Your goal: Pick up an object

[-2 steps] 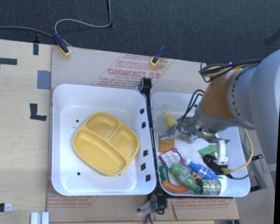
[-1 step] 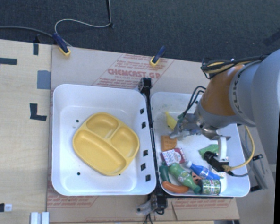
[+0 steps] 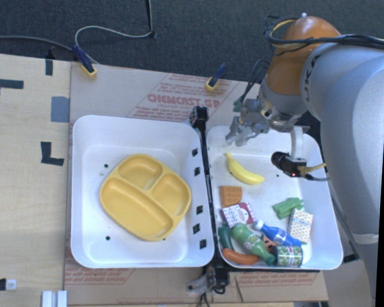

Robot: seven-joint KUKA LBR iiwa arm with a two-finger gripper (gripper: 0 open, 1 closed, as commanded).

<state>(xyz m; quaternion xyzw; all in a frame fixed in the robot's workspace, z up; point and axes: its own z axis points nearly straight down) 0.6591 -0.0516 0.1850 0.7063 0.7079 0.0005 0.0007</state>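
My gripper [image 3: 240, 136] hangs over the far end of the right bin [image 3: 325, 209], with nothing between its fingers; they look slightly apart. Just below it lies a yellow banana [image 3: 244, 171]. Nearer the front of that bin sit a brown cracker [image 3: 230, 195], a red-and-white packet [image 3: 237, 215], a green bottle [image 3: 251, 241], a blue-and-white bottle [image 3: 276, 234], a green can [image 3: 289, 255], a green piece [image 3: 288, 207], a small white carton [image 3: 300, 225] and a red sausage [image 3: 241, 256].
The left bin [image 3: 87, 175] holds a yellow divided plate [image 3: 145, 196]. A black divider clip [image 3: 199, 115] sits at the rim between the bins. A black fitting with a red light [image 3: 289, 163] hangs off the arm over the right bin.
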